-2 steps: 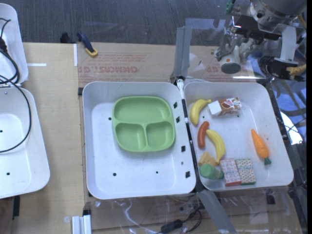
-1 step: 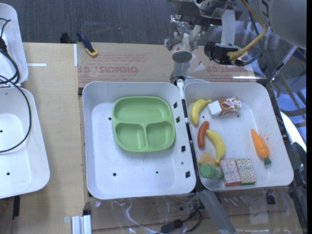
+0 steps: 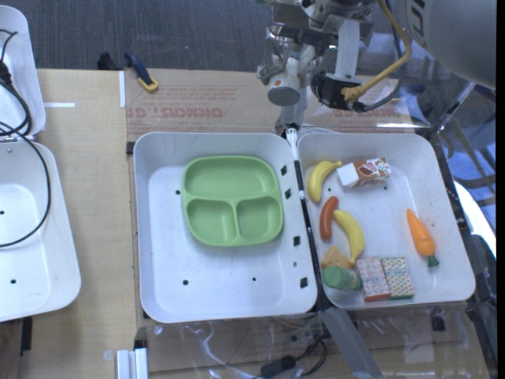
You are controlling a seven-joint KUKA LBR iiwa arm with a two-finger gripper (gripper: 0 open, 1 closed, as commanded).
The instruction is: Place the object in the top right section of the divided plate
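The green divided plate (image 3: 233, 200) lies in the left bin (image 3: 158, 235), with one wide section at the back and two smaller ones at the front; nothing lies on it. The loose objects are in the right bin (image 3: 450, 212): two bananas (image 3: 319, 178) (image 3: 350, 232), a red sausage (image 3: 328, 216), a small printed carton (image 3: 365, 172), a carrot (image 3: 420, 234), a green cup (image 3: 339, 278) and two patterned boxes (image 3: 385, 278). My gripper (image 3: 286, 93) hangs high above the back edge where the two bins meet. I see nothing held under it.
A yellow wedge (image 3: 334, 257) lies beside the green cup. Brown cardboard (image 3: 197, 105) covers the bench behind the bins, with a blue-and-yellow clamp (image 3: 140, 73) on it. White trays with a black cable (image 3: 24, 180) stand at the left.
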